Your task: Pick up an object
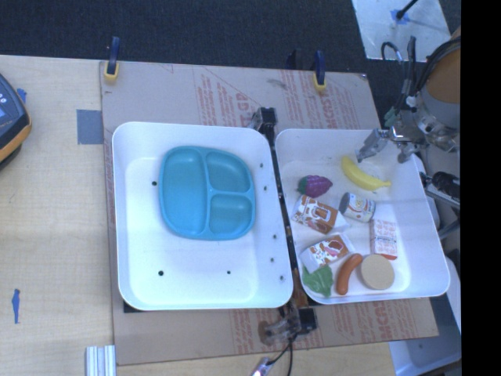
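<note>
The tool (387,141) hangs over the far right corner of the right-hand shallow white bin (419,284), its two grey fingers spread apart with nothing between them. Just beside it, toward the near side, lies a yellow plastic toy banana (363,175) on the bin floor; its long axis runs from upper left to lower right, the thicker end pointing toward the bin's right wall. The tool and the banana are close but not touching.

The same bin holds a purple toy grape bunch (315,185), a small brown-and-white carton (315,214), a little round can (358,207), a flat red-and-white packet (384,237), a second printed carton (328,251), a green leafy toy (318,280), an orange sausage-shaped toy (347,272) lying nearly upright in the view, and a tan round disc (377,272) beside it.

The left-hand shallow white bin (141,284) carries a light blue divided plastic plate (207,192) with three compartments. Both bins sit on a cardboard sheet (203,92) on the wooden bench (51,233).
</note>
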You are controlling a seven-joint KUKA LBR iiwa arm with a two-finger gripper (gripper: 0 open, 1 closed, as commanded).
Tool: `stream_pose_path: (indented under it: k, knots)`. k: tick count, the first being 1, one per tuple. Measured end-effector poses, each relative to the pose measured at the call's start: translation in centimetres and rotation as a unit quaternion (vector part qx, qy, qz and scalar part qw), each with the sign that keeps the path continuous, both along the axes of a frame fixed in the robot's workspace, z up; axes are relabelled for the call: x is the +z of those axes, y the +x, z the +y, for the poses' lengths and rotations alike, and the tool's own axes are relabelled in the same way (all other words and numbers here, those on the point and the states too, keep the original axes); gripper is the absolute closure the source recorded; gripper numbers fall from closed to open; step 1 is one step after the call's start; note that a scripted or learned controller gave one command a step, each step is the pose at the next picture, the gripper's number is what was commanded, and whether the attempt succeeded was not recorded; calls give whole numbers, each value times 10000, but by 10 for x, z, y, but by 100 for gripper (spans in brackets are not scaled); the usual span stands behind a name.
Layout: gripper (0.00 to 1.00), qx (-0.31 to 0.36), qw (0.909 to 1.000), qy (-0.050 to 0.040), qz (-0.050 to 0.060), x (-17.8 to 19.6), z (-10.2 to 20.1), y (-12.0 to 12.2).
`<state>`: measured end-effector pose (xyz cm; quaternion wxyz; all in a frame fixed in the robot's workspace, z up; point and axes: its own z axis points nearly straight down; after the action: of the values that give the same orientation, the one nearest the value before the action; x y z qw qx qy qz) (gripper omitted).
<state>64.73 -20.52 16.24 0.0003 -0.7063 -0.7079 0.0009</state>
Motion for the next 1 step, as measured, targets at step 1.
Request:
stream_pose_path:
  k: [1]
  knots:
    - [0, 15, 10000, 2, 18, -71, 14, 8]
